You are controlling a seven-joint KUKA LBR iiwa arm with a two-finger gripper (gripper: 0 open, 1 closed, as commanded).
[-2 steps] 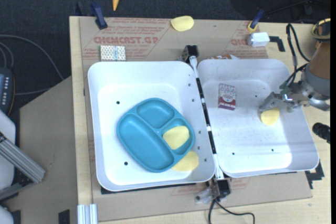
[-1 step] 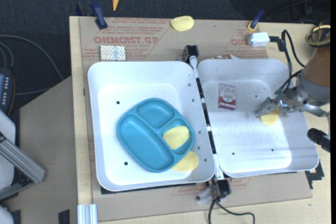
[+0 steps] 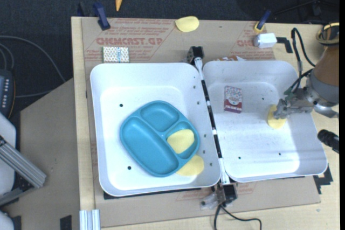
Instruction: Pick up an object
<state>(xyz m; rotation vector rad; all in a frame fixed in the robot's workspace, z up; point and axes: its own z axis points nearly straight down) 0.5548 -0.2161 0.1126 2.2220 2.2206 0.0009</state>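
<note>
Tabletop (image 3: 140, 40): two white bins | right bin (image 3: 253, 164): jaws (image 3: 280, 111) low over yellow piece (image 3: 277, 122), clamped or not I cannot tell | left bin (image 3: 108, 89): blue divided plate (image 3: 153, 137).

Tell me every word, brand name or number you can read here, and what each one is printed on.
"CHEMCAST G P": red print on the brown sheet under the bins, left of centre; the last letters are uncertain.
Fainter red print on the same sheet's right part: too blurred to read.
Small red and white packet in the right bin: print too small.
Patterned packet on the sheet: nothing readable.
</note>
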